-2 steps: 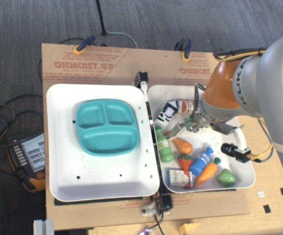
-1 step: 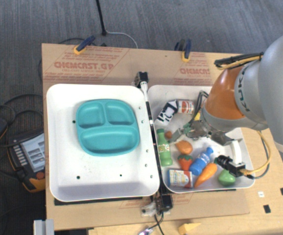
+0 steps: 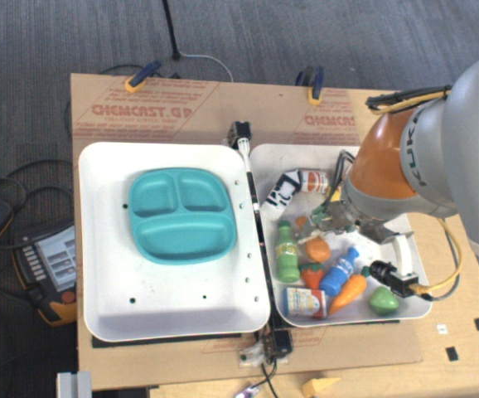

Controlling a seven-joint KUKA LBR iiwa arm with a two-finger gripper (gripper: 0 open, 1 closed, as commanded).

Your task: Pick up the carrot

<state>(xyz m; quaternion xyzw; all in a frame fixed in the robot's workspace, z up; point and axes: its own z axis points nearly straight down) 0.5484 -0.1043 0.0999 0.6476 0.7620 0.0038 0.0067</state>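
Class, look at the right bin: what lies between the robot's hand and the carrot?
In the camera view, a blue bottle lies between the hand and the carrot, touching the carrot's left side.

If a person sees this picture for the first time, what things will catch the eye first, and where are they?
The big grey arm with its orange band stands out first, reaching in from the right over the right bin. That bin is crowded with small colourful items, among them the carrot near its front edge beside a blue bottle. In the left bin, a teal divided tray lies alone.
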